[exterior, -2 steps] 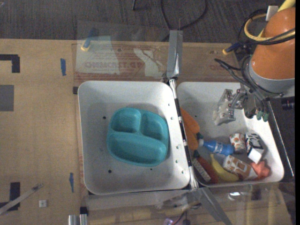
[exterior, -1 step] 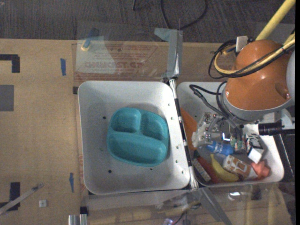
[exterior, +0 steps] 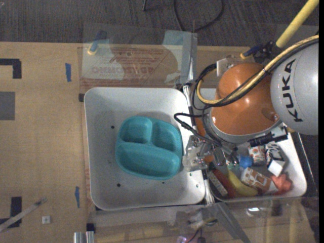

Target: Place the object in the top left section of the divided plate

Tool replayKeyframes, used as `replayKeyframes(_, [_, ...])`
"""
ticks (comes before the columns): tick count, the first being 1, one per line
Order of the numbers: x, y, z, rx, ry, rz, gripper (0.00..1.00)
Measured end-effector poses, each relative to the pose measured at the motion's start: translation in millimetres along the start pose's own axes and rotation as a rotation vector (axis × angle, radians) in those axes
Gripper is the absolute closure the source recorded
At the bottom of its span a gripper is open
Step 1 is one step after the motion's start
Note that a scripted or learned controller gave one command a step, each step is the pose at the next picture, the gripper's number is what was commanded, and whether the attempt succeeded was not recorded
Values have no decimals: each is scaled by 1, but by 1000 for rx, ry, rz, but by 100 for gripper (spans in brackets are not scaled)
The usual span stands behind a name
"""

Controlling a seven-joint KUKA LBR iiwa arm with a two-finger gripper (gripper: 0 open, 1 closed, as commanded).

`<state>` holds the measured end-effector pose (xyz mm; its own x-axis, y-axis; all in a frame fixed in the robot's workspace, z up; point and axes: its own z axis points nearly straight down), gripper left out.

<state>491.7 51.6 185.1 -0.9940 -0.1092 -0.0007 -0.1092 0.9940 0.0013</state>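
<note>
Pale wooden tabletop (exterior: 40,151) carries 2 shallow white plastic bins side by side, with blue tape marks on the wood and dark carpet beyond its far edge. My grey arm with its orange band (exterior: 243,105) reaches in from the right and hangs over the right bin (exterior: 298,178). My end effector (exterior: 202,153) sits low at the divider between the bins, just beside the right rim of the teal divided plastic plate (exterior: 149,148); I cannot tell how far it is open or whether it has hold of anything. That plate lies in the left bin (exterior: 101,110), its 3 sections bare. Packed in the right bin's near corner are a yellow banana-shaped toy (exterior: 243,186), a red long piece (exterior: 223,182), small printed cartons (exterior: 255,176) and a blue cap (exterior: 245,162).
</note>
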Motion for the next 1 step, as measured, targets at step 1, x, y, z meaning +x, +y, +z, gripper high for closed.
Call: replayKeyframes(1, [-24, -7, 0, 0, -7, -117, 100])
